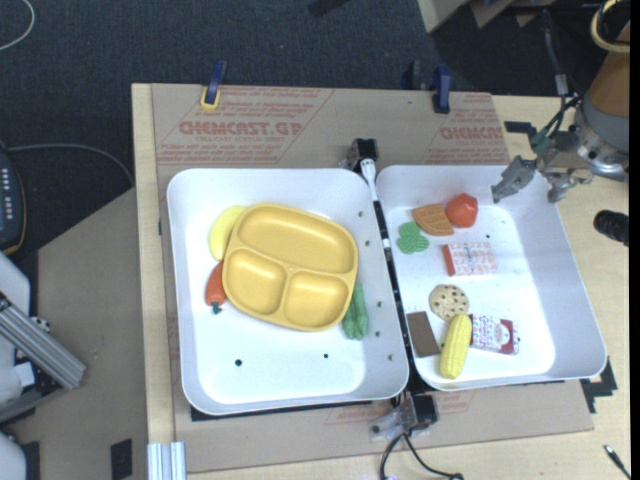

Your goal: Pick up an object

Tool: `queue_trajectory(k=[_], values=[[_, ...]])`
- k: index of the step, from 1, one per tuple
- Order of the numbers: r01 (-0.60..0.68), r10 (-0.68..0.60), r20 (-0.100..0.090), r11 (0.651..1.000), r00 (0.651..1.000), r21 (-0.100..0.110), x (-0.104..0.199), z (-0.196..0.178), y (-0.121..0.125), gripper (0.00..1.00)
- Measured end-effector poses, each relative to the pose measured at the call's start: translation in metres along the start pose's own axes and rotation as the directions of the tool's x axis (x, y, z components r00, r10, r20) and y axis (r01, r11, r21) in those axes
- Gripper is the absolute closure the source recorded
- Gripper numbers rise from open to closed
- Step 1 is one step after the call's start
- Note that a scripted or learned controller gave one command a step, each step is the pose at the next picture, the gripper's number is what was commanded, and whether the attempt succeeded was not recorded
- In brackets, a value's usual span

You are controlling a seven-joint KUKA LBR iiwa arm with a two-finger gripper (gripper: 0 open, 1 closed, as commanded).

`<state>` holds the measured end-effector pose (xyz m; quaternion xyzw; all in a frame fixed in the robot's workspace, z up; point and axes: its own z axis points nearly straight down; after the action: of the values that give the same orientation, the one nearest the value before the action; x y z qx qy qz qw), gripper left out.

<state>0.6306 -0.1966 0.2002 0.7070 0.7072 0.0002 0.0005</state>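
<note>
My gripper (533, 182) hangs over the far right corner of the right bin (560, 268), fingers spread open and nothing between them. Nearest to it, to its left, a red tomato (461, 209) lies beside an orange bread slice (432, 219). Further left sits a green leafy piece (411, 238). Mid-bin lies a pink-and-white packet (469, 258). Near the front are a cookie (448, 299), a yellow corn cob (455, 344), a brown chocolate bar (422, 333) and a red-and-white packet (494, 333).
The left bin (200, 358) holds a yellow divided tray (288, 266), with a yellow banana-like piece (222, 230) and a red-orange pepper (215, 286) at its left and a green vegetable (356, 314) at its right. Clamps (211, 88) stand at the board's far edge.
</note>
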Motion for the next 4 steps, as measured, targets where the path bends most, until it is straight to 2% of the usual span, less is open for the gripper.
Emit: queue_trajectory(k=[2,3,4], values=[[0.000,0.000,-0.003,1.000,1.000,0.008,0.008,0.114,-0.008,0.00],[0.001,-0.001,0.000,1.000,1.000,-0.001,0.008,0.099,-0.005,1.00],[0.001,-0.001,0.002,1.000,1.000,-0.007,0.018,0.044,0.000,1.00]])
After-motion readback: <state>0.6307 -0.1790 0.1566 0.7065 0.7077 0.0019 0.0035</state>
